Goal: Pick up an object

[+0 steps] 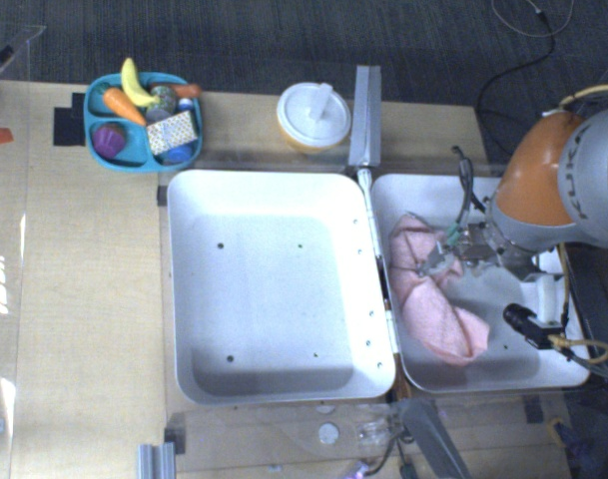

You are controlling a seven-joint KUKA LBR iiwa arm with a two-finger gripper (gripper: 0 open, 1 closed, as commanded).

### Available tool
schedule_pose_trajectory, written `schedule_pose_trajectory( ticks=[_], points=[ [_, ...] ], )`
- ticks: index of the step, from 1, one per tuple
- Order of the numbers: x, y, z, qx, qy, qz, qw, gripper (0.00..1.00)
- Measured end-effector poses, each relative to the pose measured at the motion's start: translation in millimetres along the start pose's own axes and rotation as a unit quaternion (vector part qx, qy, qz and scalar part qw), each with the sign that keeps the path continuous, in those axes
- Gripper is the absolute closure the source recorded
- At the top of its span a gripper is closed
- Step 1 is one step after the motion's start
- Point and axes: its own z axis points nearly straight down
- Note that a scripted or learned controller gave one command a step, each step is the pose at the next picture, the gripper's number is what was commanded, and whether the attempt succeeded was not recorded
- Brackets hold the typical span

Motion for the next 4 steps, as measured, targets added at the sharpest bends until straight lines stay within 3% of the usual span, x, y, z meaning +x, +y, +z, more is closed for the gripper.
schedule_pose_trajectory(
  ticks=[1, 2, 3, 4],
  points=[
    [12, 43, 14, -0.003, -0.001, -0.040, 0.9992, 0.00],
    [14, 47, 4, -0.006, -0.001, -0.042, 0.9991, 1.00],
    [14, 47, 4, -0.006, -0.001, -0.042, 0.9991, 0.00],
    [15, 49, -4, -0.007, 0.000, -0.044, 0.9990, 1.00]
  ],
)
